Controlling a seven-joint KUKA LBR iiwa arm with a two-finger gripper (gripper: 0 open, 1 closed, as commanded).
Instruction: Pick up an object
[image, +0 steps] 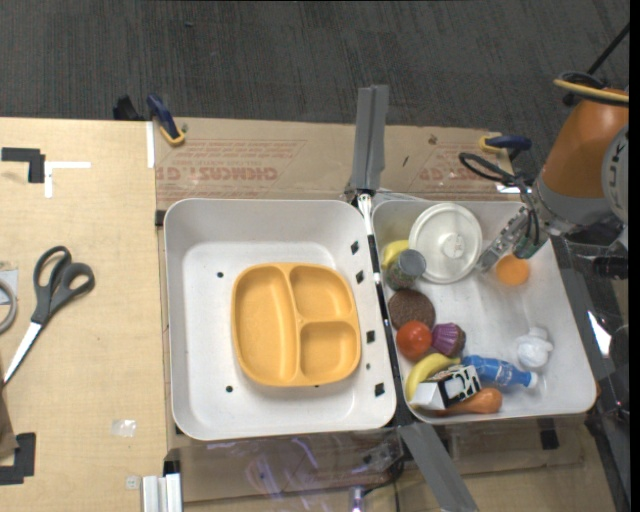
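Note:
The right bin (575, 330) holds many small objects. An orange ball (514, 271) lies near its back right, beside a white round bowl (447, 243). My gripper (505, 247) hangs low over the bin between the bowl and the ball, just above and left of the ball, with the arm's orange band (585, 140) behind it. I see nothing held in it. Further forward lie a red tomato (414, 340), a purple piece (447, 338), a blue bottle (497, 373), a banana (427, 372) and a brown round piece (410, 306).
The left bin (200, 260) holds a yellow divided plate (297, 323). Scissors (48, 292) lie on the wooden bench at the far left. A grey divider bar (368, 140) stands behind the bins. A white cap (535, 350) and an orange carrot (476, 402) rest near the right bin's front.

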